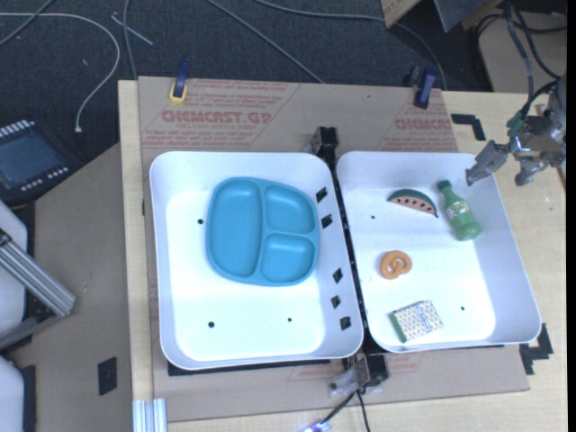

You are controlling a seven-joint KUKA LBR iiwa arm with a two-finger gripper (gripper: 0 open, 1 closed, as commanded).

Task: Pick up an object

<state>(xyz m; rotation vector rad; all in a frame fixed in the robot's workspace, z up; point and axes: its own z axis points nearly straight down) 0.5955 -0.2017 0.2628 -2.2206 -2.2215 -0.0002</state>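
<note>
Green bottle (459, 214) lies in the right bin (504, 268), below-left of the spread, empty hand (504, 167).

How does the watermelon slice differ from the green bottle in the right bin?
The watermelon slice is a flat half-round, red with a green rind; the green bottle is long, rounded and green all over, paler around its middle. The slice runs roughly across the bin, while the bottle lies lengthwise, up and down the view. The bottle lies right of the slice, nearer the gripper. Both rest in the right bin, untouched.
</note>
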